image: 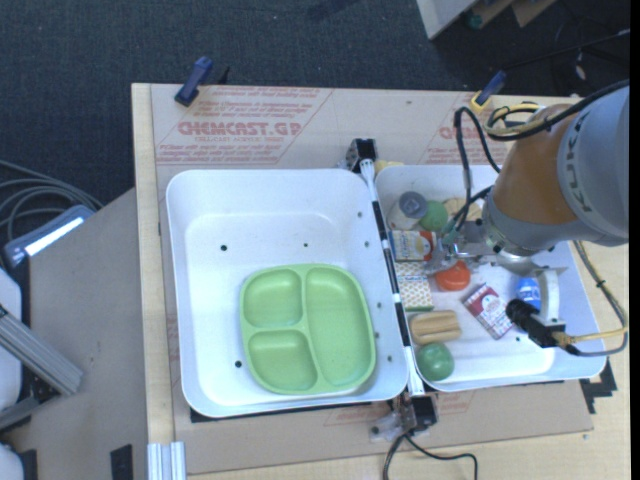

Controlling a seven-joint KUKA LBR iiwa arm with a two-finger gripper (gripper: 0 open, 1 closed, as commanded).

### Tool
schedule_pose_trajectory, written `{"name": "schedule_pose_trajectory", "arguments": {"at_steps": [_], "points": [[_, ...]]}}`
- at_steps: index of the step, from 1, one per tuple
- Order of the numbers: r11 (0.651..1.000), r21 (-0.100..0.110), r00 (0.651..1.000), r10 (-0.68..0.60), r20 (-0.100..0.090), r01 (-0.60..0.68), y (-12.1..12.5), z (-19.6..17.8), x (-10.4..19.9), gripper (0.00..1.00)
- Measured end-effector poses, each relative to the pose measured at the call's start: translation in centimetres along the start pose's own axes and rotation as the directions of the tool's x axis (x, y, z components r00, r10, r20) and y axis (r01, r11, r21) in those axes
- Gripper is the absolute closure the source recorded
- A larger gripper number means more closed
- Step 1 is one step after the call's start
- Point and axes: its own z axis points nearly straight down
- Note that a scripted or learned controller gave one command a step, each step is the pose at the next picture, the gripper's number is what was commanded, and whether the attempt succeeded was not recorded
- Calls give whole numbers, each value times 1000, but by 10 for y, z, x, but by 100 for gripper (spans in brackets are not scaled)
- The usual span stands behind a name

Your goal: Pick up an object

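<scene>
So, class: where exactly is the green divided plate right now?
In the camera view, the green divided plate lies flat in the left bin, toward its near right corner, close to the divider shared with the right bin.

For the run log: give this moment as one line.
arm: over right bin | gripper: low among clutter by orange object | grasp: none seen | left bin: green divided plate

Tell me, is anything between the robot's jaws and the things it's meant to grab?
Nothing visible. The gripper is down in the right bin, right among the clutter, by the orange object. The arm hides some items.
</scene>
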Motion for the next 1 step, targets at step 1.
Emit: {"name": "schedule_pose_trajectory", "arguments": {"at_steps": [1], "points": [[1000, 12, 1000, -4, -7, 4, -23, -87, 71, 100]]}}
